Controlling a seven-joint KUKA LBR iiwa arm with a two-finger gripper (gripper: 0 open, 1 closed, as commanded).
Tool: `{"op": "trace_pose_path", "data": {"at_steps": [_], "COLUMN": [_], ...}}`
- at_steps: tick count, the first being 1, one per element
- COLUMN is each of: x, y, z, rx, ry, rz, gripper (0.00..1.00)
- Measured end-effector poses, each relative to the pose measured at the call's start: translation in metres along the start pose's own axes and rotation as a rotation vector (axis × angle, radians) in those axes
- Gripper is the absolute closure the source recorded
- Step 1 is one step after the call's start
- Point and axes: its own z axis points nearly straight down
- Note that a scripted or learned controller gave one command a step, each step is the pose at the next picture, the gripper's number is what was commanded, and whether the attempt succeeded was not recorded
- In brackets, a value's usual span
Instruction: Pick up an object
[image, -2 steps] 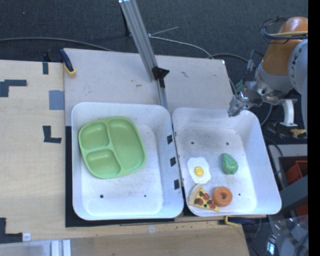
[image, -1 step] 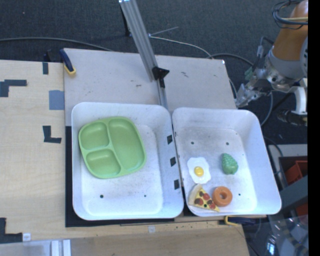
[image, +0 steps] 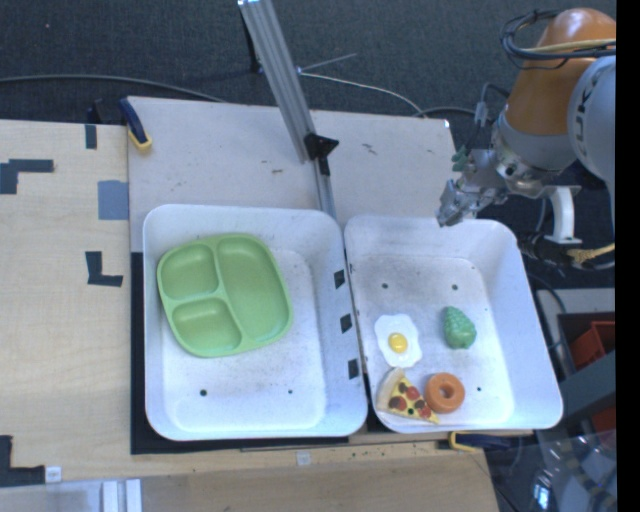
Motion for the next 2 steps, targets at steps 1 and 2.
{"op": "trace_pose_path", "data": {"at_steps": [1,2], "x": [0.064,0.115], "y": [-0.003,-0.020], "z": [0.002,0.000], "rx": [0.001,0.002], "ry": [0.001,0.000], "rz": [-0.002,-0.001], "gripper": [1.00,1.00]}}
